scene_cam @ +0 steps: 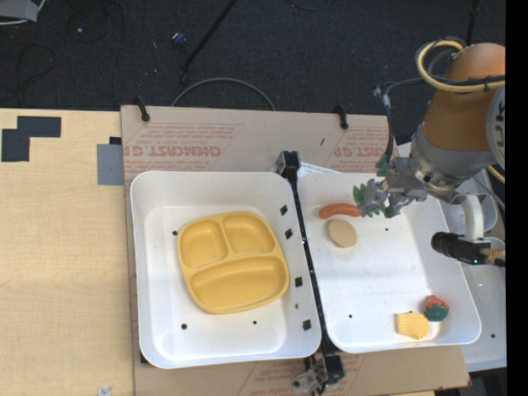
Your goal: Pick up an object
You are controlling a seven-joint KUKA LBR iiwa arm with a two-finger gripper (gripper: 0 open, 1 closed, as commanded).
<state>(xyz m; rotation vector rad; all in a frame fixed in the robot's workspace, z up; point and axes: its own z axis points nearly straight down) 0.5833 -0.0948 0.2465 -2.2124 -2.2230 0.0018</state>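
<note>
overhead, two white bins side by side; left bin (157,221) holds a yellow divided tray (233,261); right bin (388,304) holds an orange sausage-shaped piece (339,211), a tan round piece (342,234) just below it, and, well apart near the front right corner, a yellow piece (412,326) touching a red and green piece (436,308); gripper (381,196) at the bin's far side, just right of the sausage-shaped piece, green object (364,195) at its tip; whether the jaws are open or closed cannot be told.

Glossy white plastic bins (157,221), a smooth yellow plastic tray (233,262), on matt cardboard (247,143) and pale wood (58,262).
</note>
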